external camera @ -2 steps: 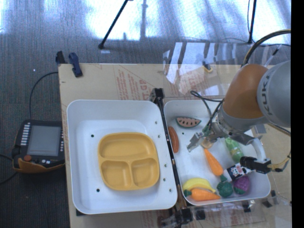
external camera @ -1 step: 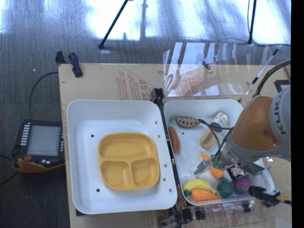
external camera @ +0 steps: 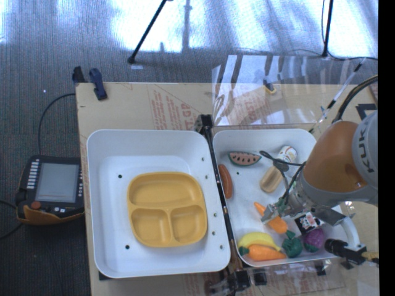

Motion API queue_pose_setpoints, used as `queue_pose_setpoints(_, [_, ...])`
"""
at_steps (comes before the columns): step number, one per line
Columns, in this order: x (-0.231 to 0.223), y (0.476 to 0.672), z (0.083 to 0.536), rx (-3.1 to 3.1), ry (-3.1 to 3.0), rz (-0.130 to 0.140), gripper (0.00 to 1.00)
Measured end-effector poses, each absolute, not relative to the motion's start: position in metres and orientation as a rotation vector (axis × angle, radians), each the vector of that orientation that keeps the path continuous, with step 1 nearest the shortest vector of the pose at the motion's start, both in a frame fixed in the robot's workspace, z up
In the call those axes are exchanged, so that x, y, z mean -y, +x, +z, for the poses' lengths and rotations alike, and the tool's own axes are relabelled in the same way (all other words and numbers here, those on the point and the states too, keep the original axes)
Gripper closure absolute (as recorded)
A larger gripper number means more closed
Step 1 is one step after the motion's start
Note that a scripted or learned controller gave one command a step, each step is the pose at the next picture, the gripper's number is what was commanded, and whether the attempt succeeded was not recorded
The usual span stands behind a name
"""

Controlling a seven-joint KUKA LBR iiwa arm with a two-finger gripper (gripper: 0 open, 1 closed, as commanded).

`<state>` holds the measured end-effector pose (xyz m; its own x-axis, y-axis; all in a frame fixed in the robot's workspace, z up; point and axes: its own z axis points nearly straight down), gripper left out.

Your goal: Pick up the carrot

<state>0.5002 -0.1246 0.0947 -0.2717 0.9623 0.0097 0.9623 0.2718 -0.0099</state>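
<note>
Your arm came in from the right over the right bin [external camera: 247, 134]; pincer [external camera: 285, 209] sat low in that bin's near half, right on the carrot [external camera: 271, 217]; you couldn't tell from this angle whether it was open or closed, the wrist blocked it.

Carrot lay roughly mid-bin, orange, slanted, thin end toward the left; a second orange piece [external camera: 265, 252] sat at the near edge just beside the banana [external camera: 256, 239], so you had two look-alikes; I judged the one under the pincer as the target.

Neighbours were tight: broccoli [external camera: 292, 245] and a purple piece [external camera: 313, 239] on the near right, bread [external camera: 270, 180] just beyond on the far side, sausage [external camera: 226, 181] along the left wall, watermelon slice [external camera: 245, 159] far left; yellow tray [external camera: 167, 209] in the left bin [external camera: 105, 165] wasn't involved.

Step looked like the grasp itself, no lift yet; next you needed a firm close across the carrot's thick end, then a straight lift clear of the broccoli; risk was the taper slipping out.
</note>
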Motion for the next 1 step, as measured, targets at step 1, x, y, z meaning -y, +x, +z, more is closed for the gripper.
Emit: queue_pose_setpoints(1, [0.0328, 0.5244, 0.1896, 2.679, -1.641, -0.007, 1.00])
